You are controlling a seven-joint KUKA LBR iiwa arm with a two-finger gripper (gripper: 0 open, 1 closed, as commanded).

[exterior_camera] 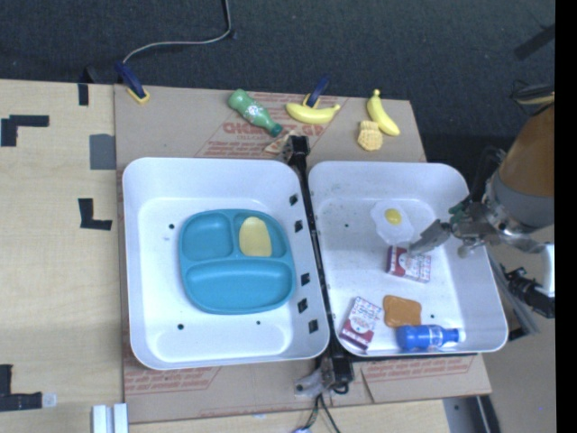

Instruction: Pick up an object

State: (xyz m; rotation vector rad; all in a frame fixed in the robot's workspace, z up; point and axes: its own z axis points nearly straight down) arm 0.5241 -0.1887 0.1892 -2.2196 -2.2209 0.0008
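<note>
Gripper [420,244] tips touch the red packet [409,264] just below.

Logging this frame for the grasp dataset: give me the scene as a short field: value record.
left bin: blue divided tray with a yellow item in its upper right compartment
right bin: fried egg toy, red-and-white packet, second red-and-white packet, orange-brown piece, blue bottle
gripper: over the right bin, tip near the upper packet; grasp not visible
outside bins, far side: green bottle, two bananas, small yellow piece
arm: enters from the view's right
</note>
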